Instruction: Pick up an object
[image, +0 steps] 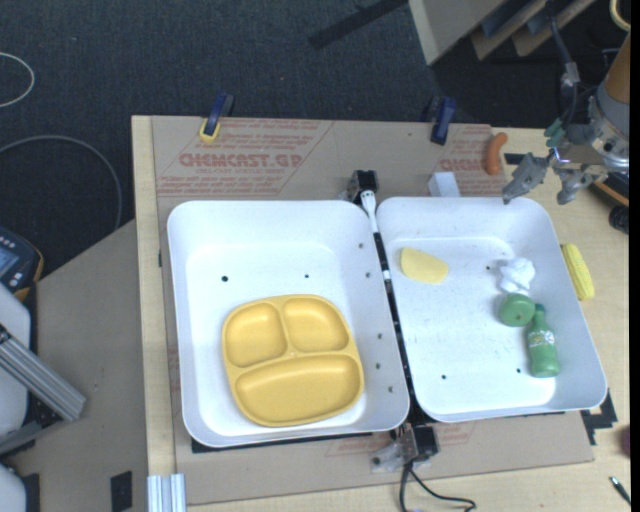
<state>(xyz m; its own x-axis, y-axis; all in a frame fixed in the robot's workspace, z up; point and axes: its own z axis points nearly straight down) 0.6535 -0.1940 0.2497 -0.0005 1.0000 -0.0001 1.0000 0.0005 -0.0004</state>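
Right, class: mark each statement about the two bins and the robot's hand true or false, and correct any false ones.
1. The yellow divided tray lies in the left bin. True.
2. The green bottle lies in the left bin. False: it lies in the right bin, near its right wall.
3. The hand is holding the green bottle. False: the hand is above the right bin's far right corner, apart from the bottle.
4. A small yellow piece lies in the right bin. True.
5. The divided tray has three compartments. True.

Arm at upper right, wrist angled down-left, gripper (545, 183) with fingers (521, 184) spread, holding nothing
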